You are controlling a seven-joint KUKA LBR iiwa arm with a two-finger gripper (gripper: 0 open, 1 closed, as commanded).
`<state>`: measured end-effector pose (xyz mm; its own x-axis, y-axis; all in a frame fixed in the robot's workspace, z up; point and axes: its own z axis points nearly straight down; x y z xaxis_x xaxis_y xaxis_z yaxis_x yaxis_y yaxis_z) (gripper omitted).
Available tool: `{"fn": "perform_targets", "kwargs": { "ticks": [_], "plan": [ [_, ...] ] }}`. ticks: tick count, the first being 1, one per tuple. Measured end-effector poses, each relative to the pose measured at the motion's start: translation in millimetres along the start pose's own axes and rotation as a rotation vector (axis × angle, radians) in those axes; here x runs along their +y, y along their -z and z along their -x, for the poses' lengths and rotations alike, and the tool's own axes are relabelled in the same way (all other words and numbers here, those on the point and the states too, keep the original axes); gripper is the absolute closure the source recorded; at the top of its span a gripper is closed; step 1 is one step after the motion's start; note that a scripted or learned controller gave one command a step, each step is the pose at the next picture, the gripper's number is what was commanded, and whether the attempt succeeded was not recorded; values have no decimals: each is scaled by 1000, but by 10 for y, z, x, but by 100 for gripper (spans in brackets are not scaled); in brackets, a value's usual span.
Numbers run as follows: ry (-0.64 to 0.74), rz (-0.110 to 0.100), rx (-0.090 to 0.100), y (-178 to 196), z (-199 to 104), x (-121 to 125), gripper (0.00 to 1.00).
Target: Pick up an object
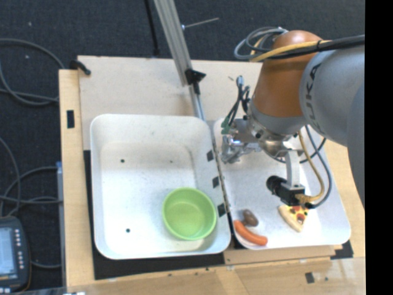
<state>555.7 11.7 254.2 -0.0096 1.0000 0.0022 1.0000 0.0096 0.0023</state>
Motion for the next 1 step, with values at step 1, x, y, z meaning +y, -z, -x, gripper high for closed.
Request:
{"fn": "perform_targets", "kwargs": {
  "ticks": [1],
  "plan": [
    [0,-1,0,14,-527,159,100]
  ]
}}
